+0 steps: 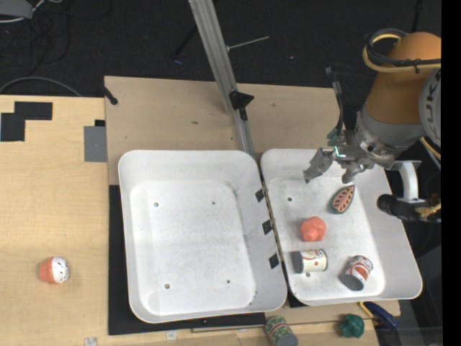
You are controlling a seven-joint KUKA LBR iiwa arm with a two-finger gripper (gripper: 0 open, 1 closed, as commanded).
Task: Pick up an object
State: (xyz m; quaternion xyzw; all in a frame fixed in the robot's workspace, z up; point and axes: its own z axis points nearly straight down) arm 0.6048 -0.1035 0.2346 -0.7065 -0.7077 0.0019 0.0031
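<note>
Hovering over right bin (pixel 389 280): metal hand (pixel 337 166), fingers spread wide, holding nothing; lumpy red object (pixel 312 229) below.

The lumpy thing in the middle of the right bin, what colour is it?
Reddish-orange, seen in the camera view.

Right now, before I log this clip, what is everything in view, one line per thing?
White bins: 2, side by side; left bin, right bin.
Oval patterned object: 1, red-grey, right bin, upper part.
Lumpy red object: 1, right bin, middle.
Small cans: 2, white-red, right bin's near part.
Round toy: 1, orange-white, bench far left.
Green items: 2, near edge.
Gripper: 1, grey, above right bin's far part.
</note>
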